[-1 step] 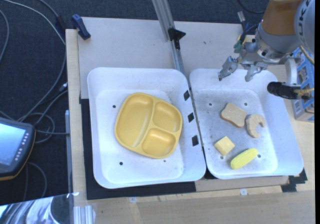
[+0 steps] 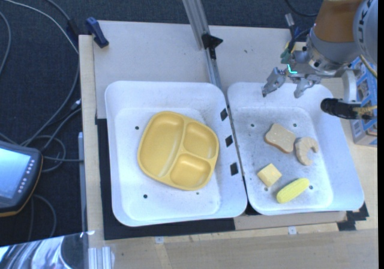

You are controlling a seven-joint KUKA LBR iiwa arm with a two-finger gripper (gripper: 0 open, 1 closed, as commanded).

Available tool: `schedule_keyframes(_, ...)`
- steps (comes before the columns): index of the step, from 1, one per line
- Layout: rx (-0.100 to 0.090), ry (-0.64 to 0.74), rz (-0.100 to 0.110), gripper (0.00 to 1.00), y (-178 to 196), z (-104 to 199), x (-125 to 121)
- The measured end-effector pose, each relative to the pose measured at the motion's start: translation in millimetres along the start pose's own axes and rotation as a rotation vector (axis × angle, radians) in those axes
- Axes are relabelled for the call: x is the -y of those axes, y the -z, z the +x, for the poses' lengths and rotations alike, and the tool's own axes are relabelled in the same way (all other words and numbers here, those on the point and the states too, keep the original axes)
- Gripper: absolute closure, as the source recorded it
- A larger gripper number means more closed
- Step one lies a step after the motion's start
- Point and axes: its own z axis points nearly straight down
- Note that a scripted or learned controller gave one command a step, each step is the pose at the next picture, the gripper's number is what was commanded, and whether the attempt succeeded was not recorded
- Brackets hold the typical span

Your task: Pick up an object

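Yellow tray (image 2: 178,150) in left bin (image 2: 120,202), right bin (image 2: 342,184) with bread (image 2: 279,137) at centre, cheese (image 2: 269,175) at 7 o'clock, corn (image 2: 292,190) at 6, cookie (image 2: 305,150) right of bread, gripper (image 2: 288,85) spread apart, holding nothing, at 12 over the rim

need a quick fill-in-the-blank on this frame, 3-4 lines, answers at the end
1. The yellow divided plate lies in the ____ bin.
2. The corn cob, cheese cube and two bread pieces lie in the ____ bin.
3. The plate has ____ compartments.
4. The end effector hangs over the right bin's ____ edge, fingers spread.

Answers: left; right; three; far
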Motion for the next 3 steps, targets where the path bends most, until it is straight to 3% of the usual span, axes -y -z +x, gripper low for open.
schedule_keyframes(2,0.000,-0.001,0.006,0.00,-109.5,17.0,5.4)
schedule_keyframes(3,0.000,-0.002,0.003,0.00,-124.2,17.4,5.7)
